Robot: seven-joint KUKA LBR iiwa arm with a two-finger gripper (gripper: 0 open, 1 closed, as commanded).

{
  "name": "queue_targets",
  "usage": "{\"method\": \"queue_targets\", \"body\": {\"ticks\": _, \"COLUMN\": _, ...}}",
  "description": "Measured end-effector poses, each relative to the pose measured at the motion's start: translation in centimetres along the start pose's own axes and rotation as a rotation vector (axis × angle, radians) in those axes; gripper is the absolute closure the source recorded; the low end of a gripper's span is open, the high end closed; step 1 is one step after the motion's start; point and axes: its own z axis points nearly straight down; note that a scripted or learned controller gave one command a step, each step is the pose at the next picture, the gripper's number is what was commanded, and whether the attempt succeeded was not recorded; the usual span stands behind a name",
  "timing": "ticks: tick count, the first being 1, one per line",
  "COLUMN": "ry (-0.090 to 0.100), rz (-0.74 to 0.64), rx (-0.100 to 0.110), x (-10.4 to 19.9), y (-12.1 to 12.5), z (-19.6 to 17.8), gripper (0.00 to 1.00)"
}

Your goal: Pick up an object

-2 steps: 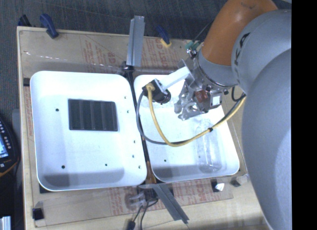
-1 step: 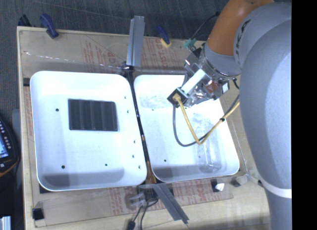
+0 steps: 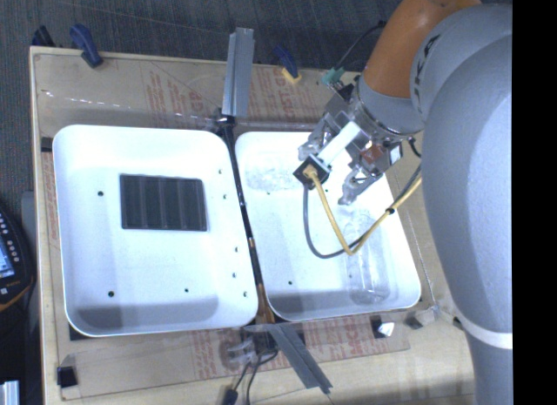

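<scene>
Clear bottle (image 3: 368,273) lies in right bin (image 3: 287,294), no label legible; pincer (image 3: 331,181) above it, finger state unclear.

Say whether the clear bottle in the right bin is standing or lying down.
Lying down. The bottle stretches lengthwise along the right bin floor, near its right wall, below the gripper.

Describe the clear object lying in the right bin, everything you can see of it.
The clear object looks like a transparent plastic or glass container, perhaps a small bottle or cup, faint against the white floor of the right bin. It lies near the bin's front right corner, its long axis running roughly front to back. Its outline is soft, so cap, label and contents cannot be made out. The claw hangs above and behind it, apart from it. A looping cable passes close to its upper end; whether they touch is unclear.
</scene>
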Motion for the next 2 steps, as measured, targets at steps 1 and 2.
{"method": "queue_targets", "body": {"ticks": 1, "ry": -0.001, "rz": -0.256, "rx": 0.002, "x": 2.3, "y": -0.5, "z": 1.7, "gripper": 0.0}}
{"method": "queue_targets", "body": {"ticks": 2, "ry": 0.001, "rz": -0.465, "rx": 0.002, "x": -2.5, "y": 7.3, "z": 5.3, "gripper": 0.0}}
